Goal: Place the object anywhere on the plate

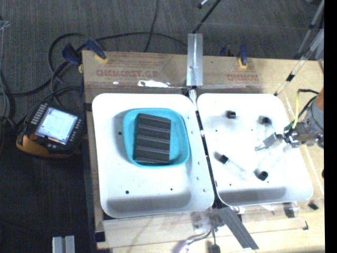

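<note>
A dark grey ridged block [152, 138] lies flat on the light blue plate [181, 141], covering most of its middle. The plate rests in the left white bin [105, 141]. My gripper [267, 142] hangs over the right part of the right bin [295, 186], well away from the plate and the block. It points left, and nothing shows in its grasp. The arm's wrist [308, 133] comes in from the right edge.
Several small clear pieces with black caps lie scattered in the right bin, among them one [230, 114] at the back, one [223, 159] near the middle and one [261, 175] toward the front. A handheld control pendant [51, 128] sits on the floor at the left.
</note>
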`<act>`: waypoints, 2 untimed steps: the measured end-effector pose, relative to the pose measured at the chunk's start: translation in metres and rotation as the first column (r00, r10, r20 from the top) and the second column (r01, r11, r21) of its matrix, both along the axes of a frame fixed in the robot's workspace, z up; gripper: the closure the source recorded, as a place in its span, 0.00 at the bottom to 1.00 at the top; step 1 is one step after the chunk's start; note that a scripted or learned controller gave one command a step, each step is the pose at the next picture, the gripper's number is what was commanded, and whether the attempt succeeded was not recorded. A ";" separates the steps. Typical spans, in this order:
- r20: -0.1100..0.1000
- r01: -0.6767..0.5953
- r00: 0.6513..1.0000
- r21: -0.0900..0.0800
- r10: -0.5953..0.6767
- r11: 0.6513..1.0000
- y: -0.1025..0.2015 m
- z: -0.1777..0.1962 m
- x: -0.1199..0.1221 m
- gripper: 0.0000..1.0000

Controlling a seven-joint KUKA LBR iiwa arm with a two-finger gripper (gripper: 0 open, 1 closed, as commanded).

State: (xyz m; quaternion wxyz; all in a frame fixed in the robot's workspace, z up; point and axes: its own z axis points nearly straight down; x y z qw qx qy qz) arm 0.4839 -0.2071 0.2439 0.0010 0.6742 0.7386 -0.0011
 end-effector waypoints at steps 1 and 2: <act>-0.003 0.030 1.000 0.004 -0.030 1.000 0.087 -0.048 0.000 0.00; 0.001 0.120 0.993 -0.001 -0.120 0.993 0.036 0.039 0.000 0.00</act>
